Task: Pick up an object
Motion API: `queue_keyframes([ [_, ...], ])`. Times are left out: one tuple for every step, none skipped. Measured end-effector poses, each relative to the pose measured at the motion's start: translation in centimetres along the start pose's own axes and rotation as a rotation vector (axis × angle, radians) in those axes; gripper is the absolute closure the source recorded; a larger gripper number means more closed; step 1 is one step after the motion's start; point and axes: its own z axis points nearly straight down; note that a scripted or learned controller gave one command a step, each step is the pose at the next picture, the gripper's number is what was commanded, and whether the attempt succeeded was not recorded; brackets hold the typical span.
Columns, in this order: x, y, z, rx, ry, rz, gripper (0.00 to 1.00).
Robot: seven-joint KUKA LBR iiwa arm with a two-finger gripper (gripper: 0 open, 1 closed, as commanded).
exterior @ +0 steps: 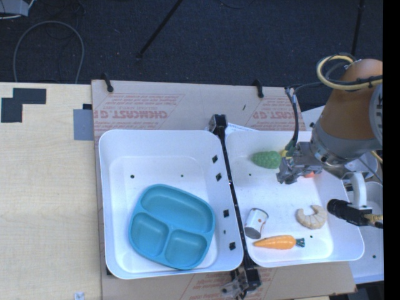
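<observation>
Right bin, seen from above: pincer poised low over the bin's far half, just right of a green object lying near the far wall. Green object's long axis running left to right, so its near end pointing almost at the pincer. Too dark and small to tell how wide the pincer stands, and nothing seen between its tips. Arm reaching in from the right, orange band uppermost, wrist bent down toward the bin floor. Nearer the camera, well apart from the pincer: a croissant, a carrot lying left to right along the near wall, a small can beside the divider. Left bin holding a blue tray. Likeliest target, by closeness, the green object: a short shift left.
</observation>
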Motion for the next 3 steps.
queue_keyframes([
  [5.3,0.2,1.1,0.002,-0.001,0.001,1.00],
  [11.3,-0.6,1.0,0.002,0.000,0.000,1.00],
  [16.6,-1.1,1.4,0.004,-0.001,0.000,1.00],
])
